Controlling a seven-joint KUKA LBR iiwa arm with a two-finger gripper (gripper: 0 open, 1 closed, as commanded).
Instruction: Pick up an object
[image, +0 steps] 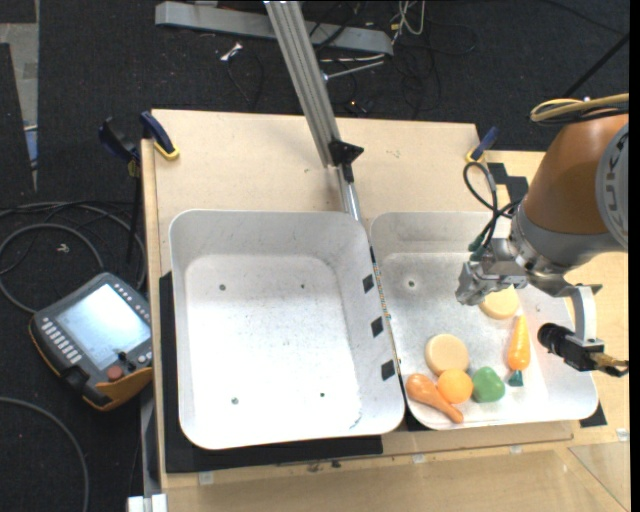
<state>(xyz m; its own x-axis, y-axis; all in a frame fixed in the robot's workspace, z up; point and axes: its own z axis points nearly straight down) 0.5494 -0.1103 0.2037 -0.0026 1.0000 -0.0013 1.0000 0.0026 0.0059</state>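
In the right bin (420, 265) my gripper (478, 287) hangs low over the middle, right beside a pale cream piece (501, 303) that lies at its lower right. Nothing visible sits between its fingers. Nearer the front of that bin lie a round beige disc (446, 353), an orange ball (455, 385), a green piece (488, 385), an orange squash-shaped piece (428, 392) and a carrot (518, 345). The grey and orange arm (575, 195) comes in from the right above the bin.
The left bin (265, 320) stands alongside, its right wall meeting the right bin. A metal pole (312, 85) slants across the bench behind the bins. A teach pendant (95, 340) lies on the floor at the left.
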